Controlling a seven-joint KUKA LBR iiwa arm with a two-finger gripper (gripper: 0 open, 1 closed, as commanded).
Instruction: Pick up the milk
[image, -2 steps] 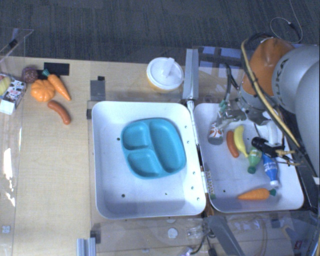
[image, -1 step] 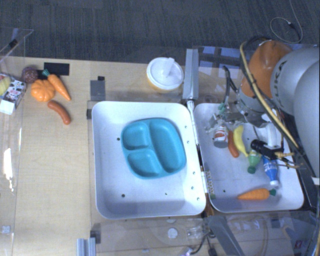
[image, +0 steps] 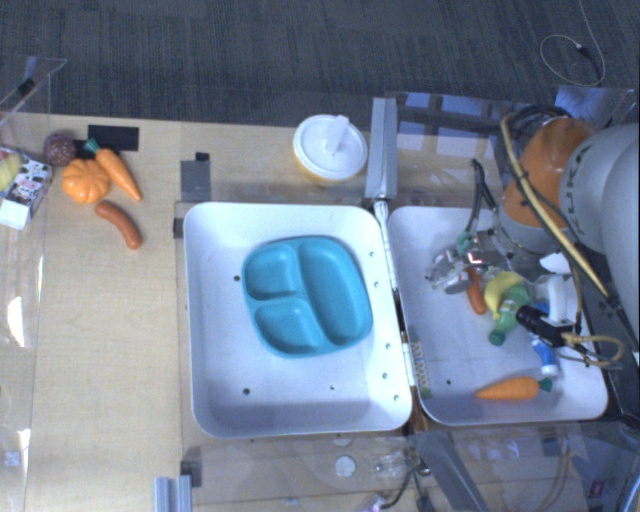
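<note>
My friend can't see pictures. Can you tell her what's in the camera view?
A grey robot arm's gripper reaches into the right white bin, among toy food including a carrot. The left bin holds a blue divided plate.

Arm (image: 600, 190) cut off at right edge, toys (image: 515, 300) beneath it partly hidden by cables and too jumbled to identify, packet (image: 18, 185) cropped at left edge.

view: fixed overhead | slanted down | both bins (image: 200, 330) framed
</note>
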